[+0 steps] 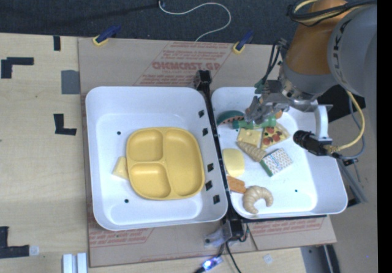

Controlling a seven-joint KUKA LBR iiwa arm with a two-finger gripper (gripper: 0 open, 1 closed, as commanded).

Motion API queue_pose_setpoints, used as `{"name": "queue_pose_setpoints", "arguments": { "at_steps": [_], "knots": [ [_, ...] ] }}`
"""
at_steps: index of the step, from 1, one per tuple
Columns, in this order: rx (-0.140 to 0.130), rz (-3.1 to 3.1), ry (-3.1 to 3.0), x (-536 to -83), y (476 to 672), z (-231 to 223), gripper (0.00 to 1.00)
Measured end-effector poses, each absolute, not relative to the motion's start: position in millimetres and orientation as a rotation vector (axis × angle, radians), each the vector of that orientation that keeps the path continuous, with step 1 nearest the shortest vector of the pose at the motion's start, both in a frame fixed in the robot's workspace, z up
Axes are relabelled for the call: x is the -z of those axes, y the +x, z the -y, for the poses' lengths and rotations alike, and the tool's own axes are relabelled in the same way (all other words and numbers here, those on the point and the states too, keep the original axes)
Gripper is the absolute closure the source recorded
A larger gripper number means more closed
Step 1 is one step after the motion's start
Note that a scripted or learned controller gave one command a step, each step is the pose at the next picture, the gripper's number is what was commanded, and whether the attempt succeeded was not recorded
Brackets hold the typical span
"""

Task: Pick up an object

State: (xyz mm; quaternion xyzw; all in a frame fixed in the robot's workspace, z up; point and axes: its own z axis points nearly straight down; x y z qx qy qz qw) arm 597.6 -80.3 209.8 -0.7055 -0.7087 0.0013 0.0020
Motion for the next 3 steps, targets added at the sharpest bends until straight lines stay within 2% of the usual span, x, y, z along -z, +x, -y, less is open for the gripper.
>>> {"name": "queue_pose_setpoints", "arguments": {
  "at_steps": [1, 2, 3],
  "knots": [
    [0.000, 2.227, -2.211, -229.1, 580.5, 23.9, 1.00],
    [-0.005, 2.222, -2.219, -217.5, 582.1, 23.2, 1.00],
    [-0.004, 2.222, -2.218, -218.6, 574.9, 31.4, 1.00]
  ]
}}
